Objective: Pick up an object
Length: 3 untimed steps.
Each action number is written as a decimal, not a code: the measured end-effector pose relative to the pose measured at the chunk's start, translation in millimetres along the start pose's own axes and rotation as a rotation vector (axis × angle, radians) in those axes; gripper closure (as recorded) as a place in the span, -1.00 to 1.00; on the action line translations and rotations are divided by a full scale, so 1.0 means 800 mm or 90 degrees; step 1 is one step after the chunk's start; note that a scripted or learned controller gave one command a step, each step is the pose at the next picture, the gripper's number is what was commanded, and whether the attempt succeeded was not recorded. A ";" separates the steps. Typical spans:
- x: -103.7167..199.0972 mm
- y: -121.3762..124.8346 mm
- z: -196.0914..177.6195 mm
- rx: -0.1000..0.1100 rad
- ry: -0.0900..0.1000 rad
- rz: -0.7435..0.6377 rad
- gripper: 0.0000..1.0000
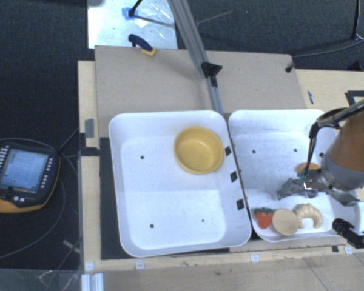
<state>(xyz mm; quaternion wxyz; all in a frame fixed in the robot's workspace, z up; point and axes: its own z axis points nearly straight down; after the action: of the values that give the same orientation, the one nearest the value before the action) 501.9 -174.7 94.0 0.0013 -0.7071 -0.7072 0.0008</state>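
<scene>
In the right bin (255, 132), the grey arm with its orange band (355, 139) comes in from the right edge and drops its tool (296, 188) low over the bin floor. The metal fingers point toward the left, near the middle of that bin, but from where I stand I cannot tell whether they are spread or pressed together, and I see nothing plainly caught between them. A small orange object (307, 168) peeks out just behind the tool, partly hidden by the wrist, too covered for me to name it.

Along the near rim of the same bin three things lie in a row: a small red and orange piece with a green top, like a toy strawberry (264, 217), then a round tan disc (285, 221) touching it, then a pale croissant-shaped piece (309, 214) right against the disc. All three sit on the bin floor, just below the tool and apart from it.

The left bin (133, 180) holds a yellow bowl (198, 150), upright, resting near its far right corner, close to the divide between the two bins.

Both bins sit side by side on the table (164, 80), over a brown board. A slanted metal pole (191, 32) crosses the far side of the table. Off to the left, on the dark floor, lies a control pendant (19, 174) with a lit screen.
</scene>
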 end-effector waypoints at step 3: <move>-0.004 -0.003 -0.123 -0.005 -0.001 -0.001 1.00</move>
<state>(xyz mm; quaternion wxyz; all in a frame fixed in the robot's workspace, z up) 500.2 -178.0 192.7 -0.0019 -0.7068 -0.7074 -0.0012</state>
